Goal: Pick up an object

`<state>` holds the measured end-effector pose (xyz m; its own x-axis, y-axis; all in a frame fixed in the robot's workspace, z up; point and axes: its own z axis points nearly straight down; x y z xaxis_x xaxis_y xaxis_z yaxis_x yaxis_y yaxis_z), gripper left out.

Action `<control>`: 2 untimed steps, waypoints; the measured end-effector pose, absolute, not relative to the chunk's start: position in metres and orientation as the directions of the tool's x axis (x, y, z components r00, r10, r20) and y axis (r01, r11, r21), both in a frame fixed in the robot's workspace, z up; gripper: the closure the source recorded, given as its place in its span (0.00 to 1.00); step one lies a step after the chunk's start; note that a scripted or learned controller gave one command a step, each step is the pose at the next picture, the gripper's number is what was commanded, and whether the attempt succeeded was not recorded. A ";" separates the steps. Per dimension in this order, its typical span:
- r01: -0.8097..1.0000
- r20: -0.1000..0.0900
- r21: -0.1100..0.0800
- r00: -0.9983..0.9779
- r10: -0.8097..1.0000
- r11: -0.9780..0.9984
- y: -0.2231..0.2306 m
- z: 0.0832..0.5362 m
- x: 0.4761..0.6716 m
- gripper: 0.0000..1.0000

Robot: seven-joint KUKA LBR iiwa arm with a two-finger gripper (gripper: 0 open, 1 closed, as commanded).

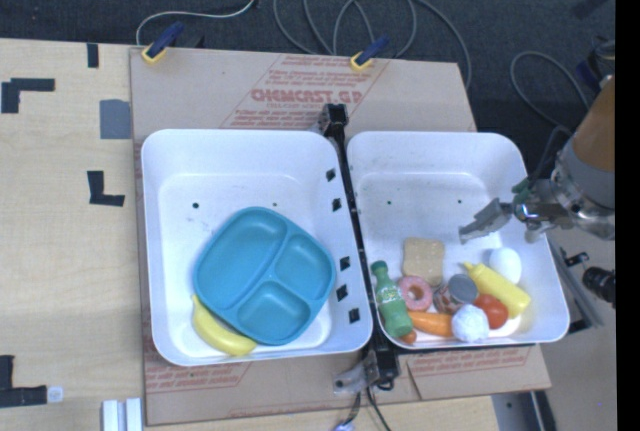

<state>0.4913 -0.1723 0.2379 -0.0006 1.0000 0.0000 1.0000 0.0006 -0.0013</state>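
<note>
Nothing was in my grip yet; the pick was only at the approach stage. The likeliest target, a smooth white egg [506,264], lay in the right bin [430,151] against its right wall, just below and beside my pincer [486,223]. Touching it was a glossy yellow squeeze bottle [497,285] lying on its side, and past that a red tomato-like piece [491,309] and a dimpled white ball [469,324]. My pincer hung over the bare right-middle of that bin, its two grey fingers spread wide with nothing between them.

As I judged it, the next move called for shifting a little toward the near-right pile, dropping straight down and closing on one rounded piece; the hard, slick plastic shapes looked apt to roll or squirt out, and they were packed close.

Further left in the same pile were an orange carrot [432,323], a pink ring doughnut [416,295], a flat tan slice of bread [423,258] and a green bottle [390,301]. The left bin [170,169] held a blue sectioned plate [264,273] lying over a yellow banana [220,334]. Both bins sat on cardboard on the pale wood surface [60,249].
</note>
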 end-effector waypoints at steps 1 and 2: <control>1.000 -0.006 -0.002 0.000 1.000 0.000 -0.114 0.092 0.496 0.00; 1.000 0.000 -0.003 0.000 1.000 0.000 -0.115 0.108 0.497 1.00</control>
